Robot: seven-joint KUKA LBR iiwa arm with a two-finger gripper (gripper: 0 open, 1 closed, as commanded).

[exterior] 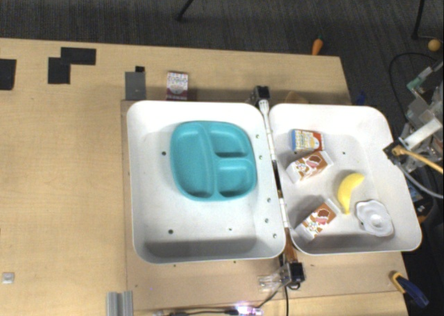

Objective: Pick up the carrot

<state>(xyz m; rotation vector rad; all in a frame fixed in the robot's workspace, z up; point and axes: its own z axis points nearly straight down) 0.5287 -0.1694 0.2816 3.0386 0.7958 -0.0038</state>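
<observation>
Carrot: I cannot tell where it lies. In the camera view above the desk point(62, 169), the one orange bit I can pick out is a small nub point(317, 46) on the desk's far edge, at 12 o'clock from the right bin point(368, 117), and it is too small to name.

My arm point(424, 110) comes in at 3 o'clock, just outside the right bin's rim. I cannot tell whether my fingers are wide or narrow.

Inside the right bin, a blue-and-white carton point(305, 141) stands at 10 o'clock. Just below it a brown-and-white carton point(309, 167) lies tilted at 9 o'clock, and a second brown-and-white carton point(319, 219) lies at 7 o'clock. A yellow banana point(349, 189) rests near the middle, toward 4 o'clock. A white lidded cup point(373, 216) sits just beside the banana at 5 o'clock.

The left bin point(149, 238) touches the right bin along their shared edge. It holds a teal divided plate point(211, 158), lying flat a little toward 12 o'clock of centre.

On the desk at 12 o'clock from the left bin stands a small patterned cube point(177, 84). Black tape patches point(69, 63) lie well apart at 10 o'clock.
</observation>
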